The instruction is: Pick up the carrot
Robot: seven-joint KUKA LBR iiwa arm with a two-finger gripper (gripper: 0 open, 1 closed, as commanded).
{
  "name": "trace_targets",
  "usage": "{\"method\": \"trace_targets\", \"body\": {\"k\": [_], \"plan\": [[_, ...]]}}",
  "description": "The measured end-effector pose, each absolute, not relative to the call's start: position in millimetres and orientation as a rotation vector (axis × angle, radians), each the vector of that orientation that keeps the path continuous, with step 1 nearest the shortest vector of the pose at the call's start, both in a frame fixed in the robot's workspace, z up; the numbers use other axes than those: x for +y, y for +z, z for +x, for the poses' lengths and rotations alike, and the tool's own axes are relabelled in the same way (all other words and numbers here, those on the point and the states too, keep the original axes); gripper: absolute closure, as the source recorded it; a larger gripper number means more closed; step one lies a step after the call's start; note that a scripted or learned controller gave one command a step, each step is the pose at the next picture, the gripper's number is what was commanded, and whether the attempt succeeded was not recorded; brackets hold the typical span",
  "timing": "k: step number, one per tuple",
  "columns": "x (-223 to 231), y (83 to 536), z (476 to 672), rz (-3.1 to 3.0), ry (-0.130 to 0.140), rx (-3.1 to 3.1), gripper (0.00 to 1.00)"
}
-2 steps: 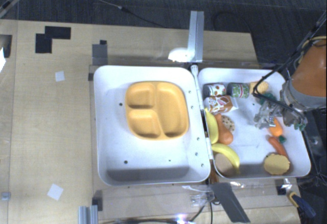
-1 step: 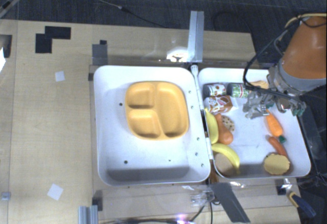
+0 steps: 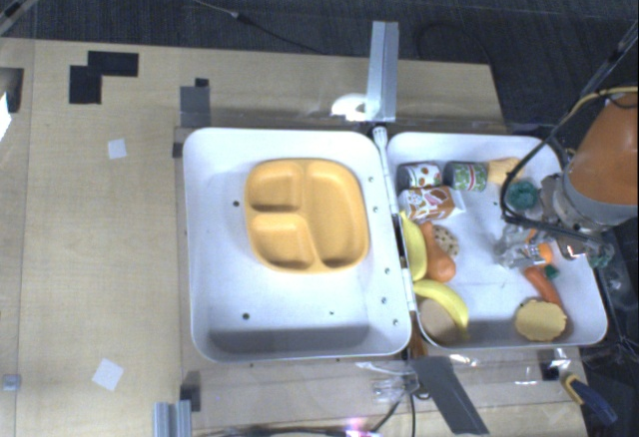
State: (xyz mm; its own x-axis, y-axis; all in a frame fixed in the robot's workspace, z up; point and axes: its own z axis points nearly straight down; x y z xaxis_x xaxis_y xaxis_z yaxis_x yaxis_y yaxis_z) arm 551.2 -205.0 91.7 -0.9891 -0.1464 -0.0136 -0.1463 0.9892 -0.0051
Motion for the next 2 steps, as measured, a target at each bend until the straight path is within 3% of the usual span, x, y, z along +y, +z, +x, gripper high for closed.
{"method": "trace_targets", "body": {"k": [1,2], "plan": [[-206.4,90.8,513.8,-0.649,-0.014,3.055,1.00],[-206.0,89.8,513.4,-0.652,-0.012,3.056,0.00]]}}
